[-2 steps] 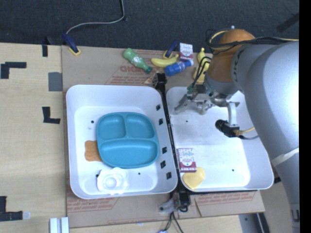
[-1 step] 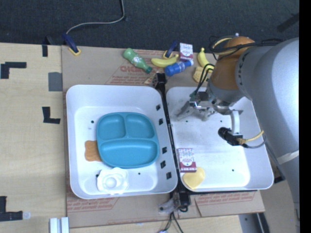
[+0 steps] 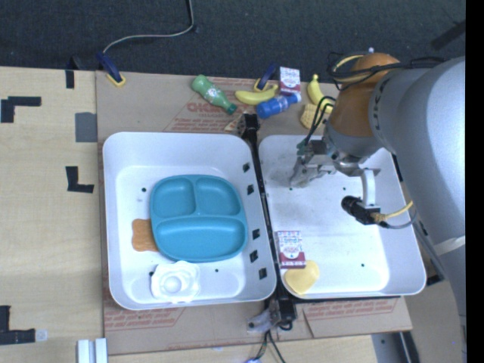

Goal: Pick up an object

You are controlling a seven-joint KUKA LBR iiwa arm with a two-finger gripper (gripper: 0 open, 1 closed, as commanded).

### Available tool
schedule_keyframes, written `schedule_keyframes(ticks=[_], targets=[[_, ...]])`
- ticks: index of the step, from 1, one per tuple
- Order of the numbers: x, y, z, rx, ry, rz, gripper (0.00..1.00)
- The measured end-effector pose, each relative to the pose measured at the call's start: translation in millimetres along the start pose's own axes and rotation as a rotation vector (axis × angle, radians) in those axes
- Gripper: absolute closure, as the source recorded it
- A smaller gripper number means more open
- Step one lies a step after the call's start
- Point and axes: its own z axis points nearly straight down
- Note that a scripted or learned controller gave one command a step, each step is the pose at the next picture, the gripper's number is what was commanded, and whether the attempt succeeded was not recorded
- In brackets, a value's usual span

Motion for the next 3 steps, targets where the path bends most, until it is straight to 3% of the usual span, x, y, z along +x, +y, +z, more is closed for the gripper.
schedule_keyframes(ticks=[1,2,3], targets=[[0,0,0,0.000,0.000,0.000,0.00],[5,-9,10,-0.001,-0.001,0.002,0.00],[-5,32,10,0.000,0.001,0.000,0.00]])
